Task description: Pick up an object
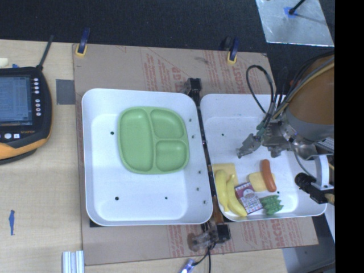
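Brown cardboard covers the pale wooden desk (40,220), and two shallow white bins sit on it side by side beneath the fixed overhead camera. Taking the right bin (227,110) as the landmark, its near edge holds the only loose items: a yellow banana (226,195) lying with its long axis running front to back, a small red-and-white packet (247,197) just right of it, a green leafy toy vegetable (273,205) at the near right corner, and, slightly farther in, a yellow cheese-like block (257,181) touching an orange-red hot dog (268,175), which also lies roughly front to back. Above that cluster, near the middle of the right bin, hover the grey arm's fingers (248,147), pointing left and downward, with nothing between them; how widely they are parted cannot be told at this angle. The pile lies just nearer the camera than the fingers and slightly right, so a short reach toward the near edge would probably be needed, and closing across the hot dog's or banana's narrow width looks the likeliest grasp. Left of the right bin, the second bin (102,201) carries a green divided plate (152,139). Farther left rests a teach pendant (20,111), and two clamps pin the cardboard's far edge.
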